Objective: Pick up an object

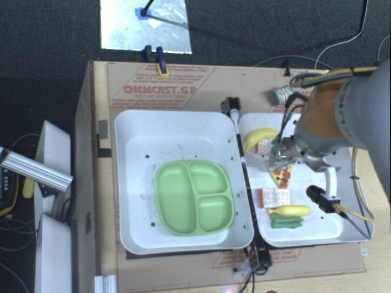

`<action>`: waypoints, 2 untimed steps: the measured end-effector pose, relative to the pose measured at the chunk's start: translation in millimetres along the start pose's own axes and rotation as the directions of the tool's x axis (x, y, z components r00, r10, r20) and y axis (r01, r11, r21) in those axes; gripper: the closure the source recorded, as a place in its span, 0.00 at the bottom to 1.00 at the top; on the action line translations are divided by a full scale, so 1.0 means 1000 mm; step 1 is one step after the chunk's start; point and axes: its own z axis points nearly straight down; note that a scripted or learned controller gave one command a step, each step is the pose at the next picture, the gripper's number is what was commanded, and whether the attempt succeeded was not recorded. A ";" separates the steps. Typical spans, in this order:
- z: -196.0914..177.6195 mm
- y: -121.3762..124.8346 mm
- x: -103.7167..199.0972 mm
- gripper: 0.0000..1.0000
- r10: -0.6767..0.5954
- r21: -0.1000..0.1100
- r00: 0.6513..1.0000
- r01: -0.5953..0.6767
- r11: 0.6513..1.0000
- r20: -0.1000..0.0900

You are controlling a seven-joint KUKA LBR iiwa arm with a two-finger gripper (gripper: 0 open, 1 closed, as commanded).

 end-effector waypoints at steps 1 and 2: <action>0.001 0.000 0.000 0.00 0.000 0.001 1.000 0.000 1.000 0.000; 0.011 -0.005 -0.005 0.00 0.000 -0.004 1.000 0.000 1.000 -0.001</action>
